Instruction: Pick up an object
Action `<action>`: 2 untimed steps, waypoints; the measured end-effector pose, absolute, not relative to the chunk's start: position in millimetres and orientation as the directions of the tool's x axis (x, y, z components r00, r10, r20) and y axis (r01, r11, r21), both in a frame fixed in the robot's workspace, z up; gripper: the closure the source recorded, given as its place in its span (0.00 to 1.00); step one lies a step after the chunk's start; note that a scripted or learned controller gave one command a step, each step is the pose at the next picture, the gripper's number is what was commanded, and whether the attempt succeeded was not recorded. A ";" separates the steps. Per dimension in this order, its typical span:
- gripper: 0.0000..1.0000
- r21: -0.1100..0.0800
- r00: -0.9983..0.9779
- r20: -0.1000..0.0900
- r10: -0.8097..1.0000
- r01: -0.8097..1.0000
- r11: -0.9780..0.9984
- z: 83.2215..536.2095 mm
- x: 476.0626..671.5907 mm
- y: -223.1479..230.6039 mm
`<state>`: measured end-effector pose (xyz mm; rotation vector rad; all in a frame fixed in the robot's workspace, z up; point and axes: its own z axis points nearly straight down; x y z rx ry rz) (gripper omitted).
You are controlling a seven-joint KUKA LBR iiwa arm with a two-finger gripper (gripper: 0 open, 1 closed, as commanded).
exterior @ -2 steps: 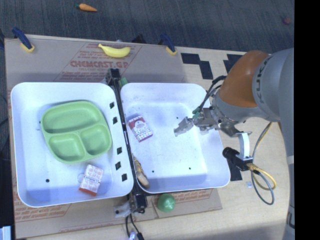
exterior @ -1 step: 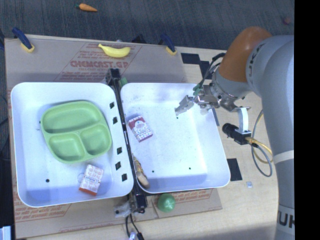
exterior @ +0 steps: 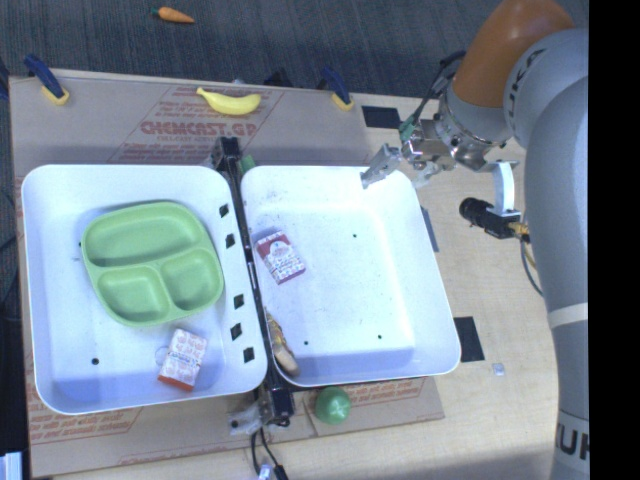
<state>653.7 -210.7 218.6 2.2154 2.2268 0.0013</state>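
A small red and white packet [exterior: 281,257] lies flat in the right bin [exterior: 400,268], near its left wall. A tan, elongated object [exterior: 281,350] rests at that bin's front left corner. In the left bin [exterior: 50,298] sits a green divided plate [exterior: 152,261], and a small orange and white box [exterior: 182,358] lies in front of it. My gripper [exterior: 385,164] hovers over the right bin's back right corner, far from every object, with nothing visible in it.
A yellow banana [exterior: 230,100] lies on the cardboard behind the bins. A green ball [exterior: 332,405] sits on the bench in front of the right bin. A small orange carrot [exterior: 176,14] lies on the dark floor beyond. The arm [exterior: 540,88] fills the right side.
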 end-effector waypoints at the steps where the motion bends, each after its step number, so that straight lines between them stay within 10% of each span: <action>1: 0.00 -0.005 -0.007 0.001 1.000 1.000 0.007 90.3 655.9 -151.5; 2: 1.00 -0.003 -0.009 0.001 1.000 1.000 0.009 102.5 657.1 -151.7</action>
